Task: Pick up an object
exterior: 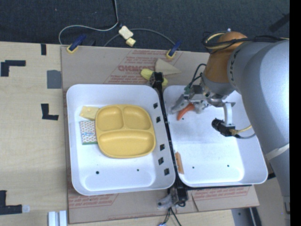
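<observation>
Item 1, gripper (188,108): lowered into the right bin (211,171) at its 11 o'clock corner, reaching from the right under the grey arm (263,79). An orange object (184,111) lies at the fingertips; whether the fingers are spread or pressed on it cannot be told. The low, close pose suggests a grasp attempt on that piece.

Item 2, right bin: holds the orange object near its upper left corner, plus a thin orange-brown stick (179,162) along the left wall at about 8 o'clock.

Item 3, left bin (113,182): holds a yellow divided tray (125,130) at centre, a pale yellow block (88,112) at the tray's 10 o'clock, and a small patterned card (87,132) touching its 9 o'clock edge.
</observation>
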Action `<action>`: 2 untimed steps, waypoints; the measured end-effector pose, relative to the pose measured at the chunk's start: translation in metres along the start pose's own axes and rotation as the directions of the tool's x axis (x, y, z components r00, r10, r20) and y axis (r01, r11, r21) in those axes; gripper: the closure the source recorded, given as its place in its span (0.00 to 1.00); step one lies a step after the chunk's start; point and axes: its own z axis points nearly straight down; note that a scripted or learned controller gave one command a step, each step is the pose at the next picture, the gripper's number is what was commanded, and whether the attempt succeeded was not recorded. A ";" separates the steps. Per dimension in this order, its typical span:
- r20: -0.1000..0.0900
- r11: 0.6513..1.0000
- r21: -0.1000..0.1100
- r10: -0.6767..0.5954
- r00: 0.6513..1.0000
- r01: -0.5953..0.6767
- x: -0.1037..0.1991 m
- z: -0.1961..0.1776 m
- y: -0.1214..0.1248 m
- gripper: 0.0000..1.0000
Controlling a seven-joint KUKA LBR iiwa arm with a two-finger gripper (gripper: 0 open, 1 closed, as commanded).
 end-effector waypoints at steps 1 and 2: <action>-0.003 1.000 -0.001 0.004 1.000 -0.004 0.004 -0.004 0.016 0.00; -0.001 1.000 -0.003 0.005 1.000 -0.005 0.007 -0.005 -0.004 0.00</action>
